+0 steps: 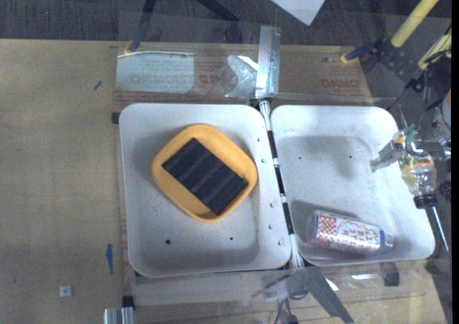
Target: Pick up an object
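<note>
Brown benchtop [50, 172] carries two white bins side by side. From the overhead camera, the left bin [136, 236] holds a yellow-rimmed block with a dark ribbed top [204, 172], lying at a slant near its middle. Across the divider, the right bin [323, 136] holds a red-and-white checked packet [349, 231] near its front wall. At that bin's right rim sits the gripper [398, 150] — whether its jaws are open or closed cannot be told — with the packet well apart, down toward the front.

Two white bins [136, 125], one yellow pad [204, 172], one tube [348, 232].
</note>
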Robot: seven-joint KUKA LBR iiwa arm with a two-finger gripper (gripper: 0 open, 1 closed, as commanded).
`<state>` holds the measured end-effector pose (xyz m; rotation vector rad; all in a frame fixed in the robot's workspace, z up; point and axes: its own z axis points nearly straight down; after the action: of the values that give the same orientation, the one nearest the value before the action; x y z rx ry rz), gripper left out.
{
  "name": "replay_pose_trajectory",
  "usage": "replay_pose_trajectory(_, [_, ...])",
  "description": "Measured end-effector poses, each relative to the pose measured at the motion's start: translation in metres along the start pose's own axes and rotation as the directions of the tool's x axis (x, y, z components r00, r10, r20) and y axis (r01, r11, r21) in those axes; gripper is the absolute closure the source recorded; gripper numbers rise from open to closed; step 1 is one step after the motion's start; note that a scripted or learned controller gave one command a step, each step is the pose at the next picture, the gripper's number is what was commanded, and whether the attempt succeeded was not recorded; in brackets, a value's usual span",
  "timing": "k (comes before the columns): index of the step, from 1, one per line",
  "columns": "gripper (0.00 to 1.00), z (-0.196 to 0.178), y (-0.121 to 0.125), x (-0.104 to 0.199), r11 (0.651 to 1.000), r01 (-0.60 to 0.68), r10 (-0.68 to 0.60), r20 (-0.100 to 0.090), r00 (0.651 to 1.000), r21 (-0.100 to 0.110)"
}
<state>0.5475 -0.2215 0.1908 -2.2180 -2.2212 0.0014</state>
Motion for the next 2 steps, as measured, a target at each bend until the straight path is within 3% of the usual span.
replay_pose_trajectory(1, [0.0,0.1028,0.0198,0.0893,0.986,0.164,-0.164,0.004,0.986,-0.009])
replay_pose_trajectory(2, [1.0,0.0935,0.0198,0.0877,0.987,0.161,-0.161,0.004,0.987,-0.012])
